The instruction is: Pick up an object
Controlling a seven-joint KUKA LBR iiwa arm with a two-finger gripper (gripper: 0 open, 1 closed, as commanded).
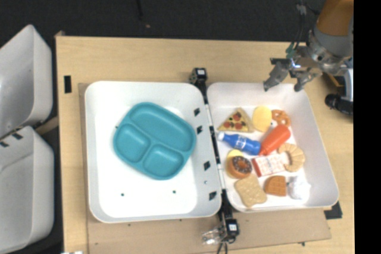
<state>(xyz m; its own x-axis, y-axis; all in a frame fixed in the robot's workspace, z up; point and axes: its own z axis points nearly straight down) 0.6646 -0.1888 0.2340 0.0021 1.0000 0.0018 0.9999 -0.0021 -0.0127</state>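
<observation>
Crowding the right bin (pixel 315 128), toy foods lie touching: pizza slice (pixel 236 121), lemon (pixel 261 118), bottle (pixel 240 143), carrot (pixel 275 139). Jaws (pixel 287 80) hover wide and empty over its far rim; closing might catch two items or slip between them.

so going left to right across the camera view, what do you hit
teal divided plate → pizza slice toy → yellow lemon toy → gripper above the right bin's far edge

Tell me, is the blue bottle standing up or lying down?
Lying down: the blue bottle rests on its side in the right bin, white cap pointing left.
</observation>
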